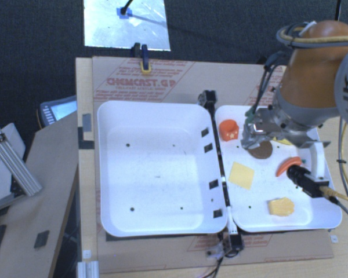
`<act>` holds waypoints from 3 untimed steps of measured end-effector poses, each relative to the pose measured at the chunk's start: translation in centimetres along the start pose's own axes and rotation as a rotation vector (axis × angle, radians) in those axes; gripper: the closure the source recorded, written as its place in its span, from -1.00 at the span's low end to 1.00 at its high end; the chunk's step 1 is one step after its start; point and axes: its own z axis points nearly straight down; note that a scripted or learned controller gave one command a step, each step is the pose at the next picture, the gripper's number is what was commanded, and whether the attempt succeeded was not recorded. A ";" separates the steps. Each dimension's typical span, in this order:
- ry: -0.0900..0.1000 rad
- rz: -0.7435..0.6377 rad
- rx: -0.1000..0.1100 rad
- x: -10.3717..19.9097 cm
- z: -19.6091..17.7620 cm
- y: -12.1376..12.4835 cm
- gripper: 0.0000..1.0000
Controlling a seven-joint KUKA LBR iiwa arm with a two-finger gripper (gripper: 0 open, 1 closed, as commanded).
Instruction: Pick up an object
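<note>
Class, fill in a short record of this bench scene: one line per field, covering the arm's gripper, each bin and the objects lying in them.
gripper: low in the right bin, over a brown disc
right bin: orange block, pale yellow square, yellow lump, red-orange curved piece, brown disc
left bin: white, beside the right bin

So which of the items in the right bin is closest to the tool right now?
The brown disc, directly under the tool. The orange block, yellow square, red-orange piece and yellow lump all lie farther off.
</note>
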 end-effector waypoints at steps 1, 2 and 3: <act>-0.004 0.020 0.022 -5.0 8.5 -3.8 1.00; -0.002 0.006 0.006 0.1 3.1 2.0 1.00; -0.003 0.016 0.016 -0.7 3.0 -3.6 1.00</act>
